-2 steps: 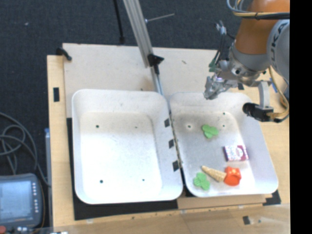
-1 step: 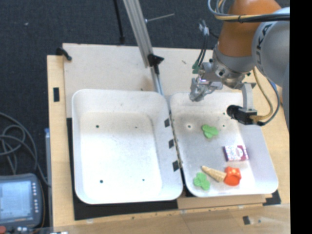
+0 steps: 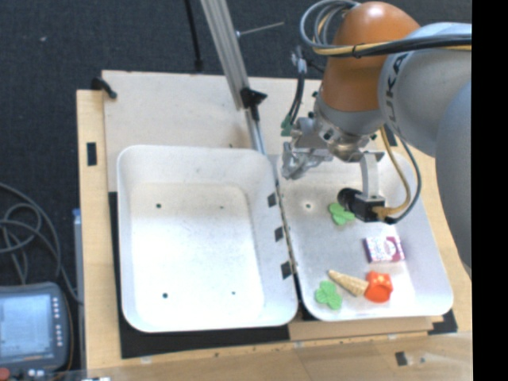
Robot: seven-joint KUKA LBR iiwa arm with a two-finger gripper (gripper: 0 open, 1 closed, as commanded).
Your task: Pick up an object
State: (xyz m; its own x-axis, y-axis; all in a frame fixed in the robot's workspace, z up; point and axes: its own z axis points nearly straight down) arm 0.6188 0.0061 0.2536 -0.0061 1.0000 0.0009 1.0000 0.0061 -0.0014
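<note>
My gripper (image 3: 297, 163) hangs over the far left corner of the right bin (image 3: 435, 289), close to the wall it shares with the left bin. Several small objects lie in the right bin. A green piece (image 3: 341, 213) rests just right of and below the gripper. Farther toward the front sits a purple and white packet (image 3: 383, 249). At the front lie a tan cone (image 3: 345, 282), an orange-red piece (image 3: 379, 287) touching it, and a green clover-shaped piece (image 3: 328, 294). The gripper is above the bin floor, apart from all of them.
The left bin (image 3: 128, 173) stands beside the right one on the wooden bench. A slanted aluminium post (image 3: 230, 54) rises behind the bins. Cables and a black fitting (image 3: 359, 202) hang from the wrist over the right bin.
</note>
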